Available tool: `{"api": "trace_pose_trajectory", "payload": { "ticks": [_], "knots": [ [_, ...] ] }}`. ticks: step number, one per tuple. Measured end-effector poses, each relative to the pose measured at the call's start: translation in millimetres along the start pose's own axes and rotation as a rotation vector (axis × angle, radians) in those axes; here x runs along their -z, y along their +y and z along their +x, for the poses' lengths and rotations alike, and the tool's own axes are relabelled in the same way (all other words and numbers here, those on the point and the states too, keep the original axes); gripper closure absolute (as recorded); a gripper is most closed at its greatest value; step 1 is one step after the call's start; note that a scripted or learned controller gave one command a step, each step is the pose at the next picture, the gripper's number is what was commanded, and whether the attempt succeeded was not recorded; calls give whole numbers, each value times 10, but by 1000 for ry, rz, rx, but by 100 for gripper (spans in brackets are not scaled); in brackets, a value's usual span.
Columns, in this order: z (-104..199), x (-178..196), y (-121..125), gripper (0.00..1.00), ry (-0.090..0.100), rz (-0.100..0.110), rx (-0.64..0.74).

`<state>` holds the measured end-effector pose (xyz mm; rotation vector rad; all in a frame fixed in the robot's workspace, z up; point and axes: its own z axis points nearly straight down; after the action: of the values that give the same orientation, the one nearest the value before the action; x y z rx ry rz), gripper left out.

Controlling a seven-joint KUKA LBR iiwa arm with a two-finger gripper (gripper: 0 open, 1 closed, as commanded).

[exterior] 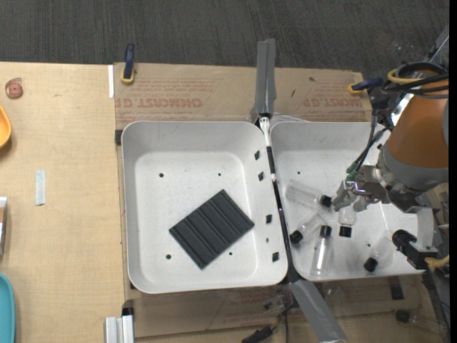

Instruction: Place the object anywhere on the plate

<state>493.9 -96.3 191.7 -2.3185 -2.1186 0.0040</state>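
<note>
Left bin [143, 191] at frame centre-left holds the dark ribbed plate [212, 229] lying flat, askew — rightward, clear vials [303, 194] lie scattered in the right bin [314, 141], end effector [350, 199] low among them — its grip I cannot tell.

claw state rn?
Claw: cannot be told; it sits low over the clear vials in the right bin.

A robotics lab or test cell is suggested. Two shallow white bins [193, 138] are set side by side on cardboard sheeting [214, 95] clamped to a wooden bench [61, 156], dark carpet [178, 16] is seen behind, and cables [418, 77] are bundled at the arm [421, 138].
</note>
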Motion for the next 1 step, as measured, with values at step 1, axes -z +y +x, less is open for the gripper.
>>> {"api": "trace_pose_trajectory", "payload": {
  "ticks": [1],
  "knots": [
    [782, -16, 601, 100, -1, 1, 218]
  ]
}}
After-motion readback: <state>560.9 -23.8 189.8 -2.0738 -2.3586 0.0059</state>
